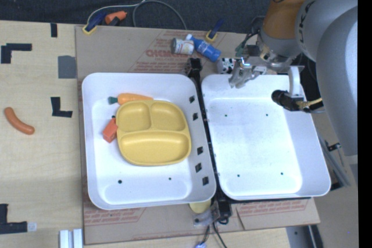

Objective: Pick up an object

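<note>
While the tool (241,75) hung over the far rim of the right bin (264,183), nothing lay between its fingers, and whether they were spread or pressed together could not be told from the camera view. The pick looked unstarted: every candidate sat in the left bin (96,183), well apart from the tool. A yellow divided plate (154,132) lay flat near that bin's middle, its long axis running roughly left to right. An orange carrot (135,98) lay touching the plate's far edge, lengthwise left to right, its dark green end pointing left. A small orange block (110,130) rested against the plate's left side. Reaching across, closing on one, and lifting all remained.
</note>
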